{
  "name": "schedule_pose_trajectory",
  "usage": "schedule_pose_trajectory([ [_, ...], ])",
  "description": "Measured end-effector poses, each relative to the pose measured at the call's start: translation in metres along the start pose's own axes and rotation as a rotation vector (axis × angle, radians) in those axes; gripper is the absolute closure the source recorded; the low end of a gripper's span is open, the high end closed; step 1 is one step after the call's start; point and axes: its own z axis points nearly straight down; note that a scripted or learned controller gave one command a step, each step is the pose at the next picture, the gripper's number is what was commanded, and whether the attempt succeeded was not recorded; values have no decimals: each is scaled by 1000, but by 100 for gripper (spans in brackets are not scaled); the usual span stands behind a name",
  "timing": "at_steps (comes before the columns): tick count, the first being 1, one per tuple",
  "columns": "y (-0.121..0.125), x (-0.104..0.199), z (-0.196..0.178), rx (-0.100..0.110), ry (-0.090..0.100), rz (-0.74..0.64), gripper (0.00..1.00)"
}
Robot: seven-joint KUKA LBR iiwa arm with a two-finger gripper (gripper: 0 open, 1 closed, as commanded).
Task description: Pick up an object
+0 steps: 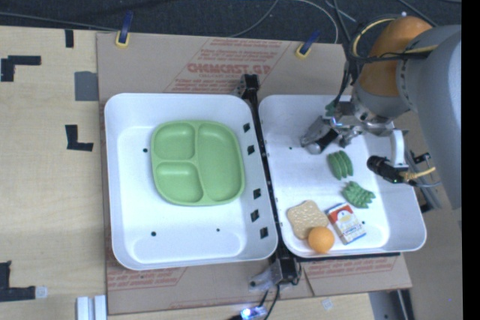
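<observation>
Cardboard covers the desk [45,183] under two white bins, with black cables trailing across the dark floor behind. Sitting in the left bin [120,161] is a green divided plate [199,162]. The right bin [405,232] holds a green pod [340,163], a leafy green piece [359,195], a cracker [306,216], an orange [321,239] and a small carton [346,223] — all clustered toward its near half. The claw [319,137] hangs low at the bin's far side, just beside the pod, clamped on nothing I can see — whether its tips are apart, I cannot tell.
</observation>
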Motion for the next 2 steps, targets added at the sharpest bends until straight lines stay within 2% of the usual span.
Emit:
schedule_pose_trajectory([
  [1, 1, 0, -13, -3, -1, -2, 100],
  [2, 1, 10, -62, -9, 1, 0, 100],
])
